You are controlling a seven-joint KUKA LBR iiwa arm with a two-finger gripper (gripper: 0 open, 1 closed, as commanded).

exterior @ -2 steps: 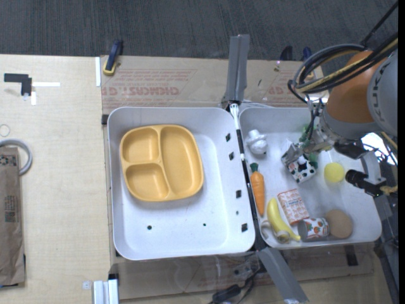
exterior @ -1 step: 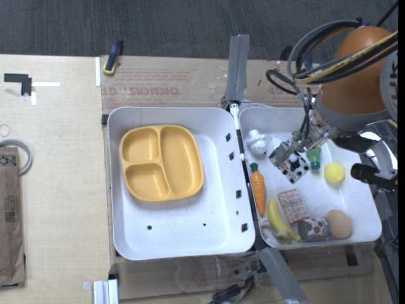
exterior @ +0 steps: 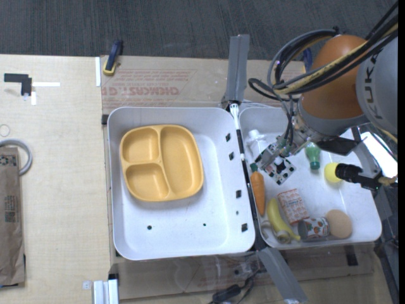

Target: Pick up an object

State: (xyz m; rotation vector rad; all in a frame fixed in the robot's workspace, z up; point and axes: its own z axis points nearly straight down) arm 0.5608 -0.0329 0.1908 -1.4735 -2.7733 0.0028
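Gripper (exterior: pixel 276 159), fingers' state indeterminable, hangs in the right white bin (exterior: pixel 364 232); orange carrot (exterior: pixel 257 192) lies just near-left, long axis near-to-far.

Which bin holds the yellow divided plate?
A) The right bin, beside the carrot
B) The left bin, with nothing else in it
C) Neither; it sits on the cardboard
B: the yellow divided plate lies alone in the left bin, while the carrot lies in the right bin.
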